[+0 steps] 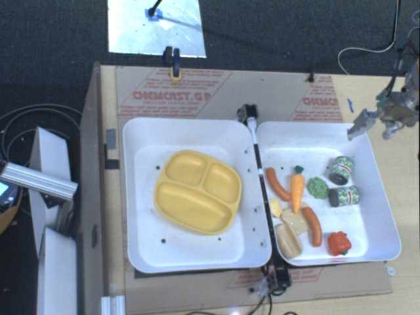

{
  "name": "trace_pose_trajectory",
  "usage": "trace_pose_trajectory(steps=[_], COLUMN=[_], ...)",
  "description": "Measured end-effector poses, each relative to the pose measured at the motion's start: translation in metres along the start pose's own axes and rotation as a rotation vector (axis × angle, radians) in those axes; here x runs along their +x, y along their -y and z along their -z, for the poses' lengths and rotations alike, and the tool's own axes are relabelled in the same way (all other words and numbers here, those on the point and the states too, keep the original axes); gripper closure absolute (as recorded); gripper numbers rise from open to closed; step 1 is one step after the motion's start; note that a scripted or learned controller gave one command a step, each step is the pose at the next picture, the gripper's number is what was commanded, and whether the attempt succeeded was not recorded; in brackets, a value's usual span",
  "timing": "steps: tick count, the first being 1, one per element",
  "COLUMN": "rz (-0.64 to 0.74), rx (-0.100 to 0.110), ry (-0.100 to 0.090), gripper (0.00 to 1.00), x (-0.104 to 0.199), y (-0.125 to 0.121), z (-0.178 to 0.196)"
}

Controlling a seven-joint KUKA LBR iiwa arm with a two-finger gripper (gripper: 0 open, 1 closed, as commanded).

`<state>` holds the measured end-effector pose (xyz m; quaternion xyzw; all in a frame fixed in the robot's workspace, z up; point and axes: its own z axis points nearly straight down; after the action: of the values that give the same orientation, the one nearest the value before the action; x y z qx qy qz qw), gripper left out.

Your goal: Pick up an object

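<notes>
The jaws (375,125) are hanging over the upper right corner of the right bin (377,195), right at its rim, and two pale fingers are standing apart with nothing between them. No object is lifted yet; all the candidates are lying in that bin, below and to the left of the jaws.

Nearest below the jaws are sitting two small cans (341,169) and (344,195), with a green broccoli (317,188) just left of them. Farther down and left are lying a carrot (297,190), two sausages (277,184) and (312,225), a tomato (338,243) and some pale pieces by the divider. The other bin, well to the left, is holding a yellow tray (197,191).

The risks, as I am judging them:

- A straight descent from here is likely landing on the bin wall or on bare floor (the jaws are sitting nearly over the rim).
- The cans are lying on their sides, I think, so they may be rolling away as the fingers are closing.
- The cans and broccoli are crowding each other, so a finger may be coming down on a neighbour and pushing the target aside.
- The carrot and sausages are lying low and smooth, so the fingers may be sliding over them and closing on air.
</notes>
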<state>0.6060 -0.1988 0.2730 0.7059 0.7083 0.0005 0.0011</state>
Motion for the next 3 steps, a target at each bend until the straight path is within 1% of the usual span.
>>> trace_pose_trajectory(steps=[1, 2, 3], rz=[0.001, 0.000, -0.001], rx=[0.006, 0.002, -0.008], ry=[-0.003, -0.002, -0.001], gripper=[0.00, 0.00, 0.00], x=[0.066, 0.106, 0.094], y=[0.033, 0.072, 0.096], z=[-0.156, -0.150, -0.184])
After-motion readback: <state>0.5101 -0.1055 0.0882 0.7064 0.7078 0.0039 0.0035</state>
